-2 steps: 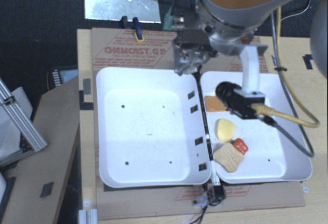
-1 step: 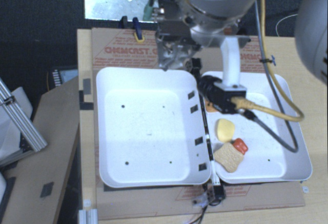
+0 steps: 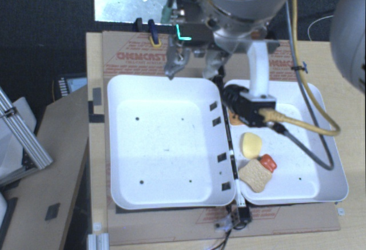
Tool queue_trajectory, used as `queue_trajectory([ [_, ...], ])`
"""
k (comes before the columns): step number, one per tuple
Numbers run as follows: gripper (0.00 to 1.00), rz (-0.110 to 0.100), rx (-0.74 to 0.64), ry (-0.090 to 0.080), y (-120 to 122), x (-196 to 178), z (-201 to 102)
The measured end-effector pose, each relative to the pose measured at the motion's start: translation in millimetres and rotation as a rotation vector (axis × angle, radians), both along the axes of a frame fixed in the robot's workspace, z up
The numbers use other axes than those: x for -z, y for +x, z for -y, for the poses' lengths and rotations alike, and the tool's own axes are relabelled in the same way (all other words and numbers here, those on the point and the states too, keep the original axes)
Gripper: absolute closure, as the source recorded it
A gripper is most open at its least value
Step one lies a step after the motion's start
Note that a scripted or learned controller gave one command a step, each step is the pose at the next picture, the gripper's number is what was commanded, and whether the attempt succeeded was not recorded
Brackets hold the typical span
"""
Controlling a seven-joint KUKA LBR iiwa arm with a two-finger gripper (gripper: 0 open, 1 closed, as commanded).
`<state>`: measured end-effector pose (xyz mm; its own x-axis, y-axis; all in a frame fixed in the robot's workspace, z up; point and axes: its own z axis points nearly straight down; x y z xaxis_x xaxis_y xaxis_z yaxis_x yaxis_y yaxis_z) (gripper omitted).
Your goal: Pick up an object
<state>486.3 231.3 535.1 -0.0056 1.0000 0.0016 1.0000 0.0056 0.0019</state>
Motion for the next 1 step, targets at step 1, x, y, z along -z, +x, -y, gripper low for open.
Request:
queue_trajectory([
  [1,1.00,0.002,-0.005,0.002,0.3,-11.4,-0.3],
])
